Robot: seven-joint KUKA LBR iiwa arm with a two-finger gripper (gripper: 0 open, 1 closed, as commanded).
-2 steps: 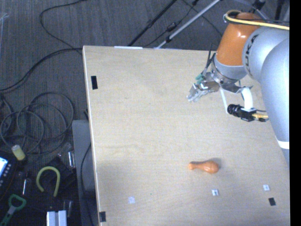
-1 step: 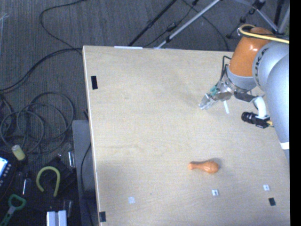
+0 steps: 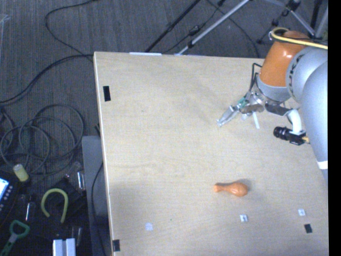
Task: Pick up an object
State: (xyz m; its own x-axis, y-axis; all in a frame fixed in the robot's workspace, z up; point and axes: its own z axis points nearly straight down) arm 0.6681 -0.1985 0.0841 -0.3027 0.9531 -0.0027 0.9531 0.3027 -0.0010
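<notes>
Claw [image 3: 241,116] seen spread open, nothing held between fingers [image 3: 227,116], tips poised over bare tan board [image 3: 160,143]. Wrist angled down and leftward from orange band [image 3: 279,63]; grey arm [image 3: 314,95] cut off at right edge. Black fitting [image 3: 287,134] noted just right of and below claw (kind not discernible). Orange object [image 3: 232,189] lying well below claw, on board, apart from it; shape blurred, pear-like. Cables [image 3: 42,137] spread on floor far left.

Robotics lab, floor cables [image 3: 42,137], tripod legs [image 3: 234,7]
</notes>
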